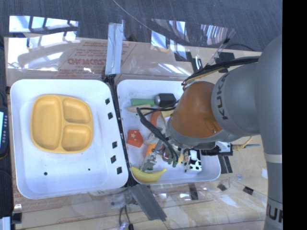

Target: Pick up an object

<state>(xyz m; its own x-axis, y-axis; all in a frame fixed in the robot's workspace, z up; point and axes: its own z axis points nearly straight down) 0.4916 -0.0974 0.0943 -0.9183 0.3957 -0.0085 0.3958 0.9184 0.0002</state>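
- The left bin (24,176) is white and shallow, with a few small dark specks on its near floor.
- A yellow divided plate (61,122) lies flat in the left and far part of that bin. It has one long compartment on its left and two smaller ones on its right.
- The right bin (125,91) sits just beside the left one, their rims meeting along a dark seam with small black clips.
- A small red block (135,137) with a pale mark on top lies near the right bin's left wall, about midway between far and near.
- A banana (147,175) lies against the near rim of the right bin, its ends curving upward.
- A green stick-shaped thing (142,101) lies in the far part of the right bin. A dark cylindrical thing (166,99) sits just to its right.
- An orange thing (156,119) shows partly at the edge of the arm, right of the red block.
- The gripper (153,157) hangs low in the right bin, just above the banana and right of the red block. Nothing can be seen held in it, and I cannot tell whether it is parted or closed.
- A black-and-white patterned thing (194,164) lies near the bin's near right corner.
- The arm (240,104) reaches in from the right, its orange band covering the middle of the right bin.
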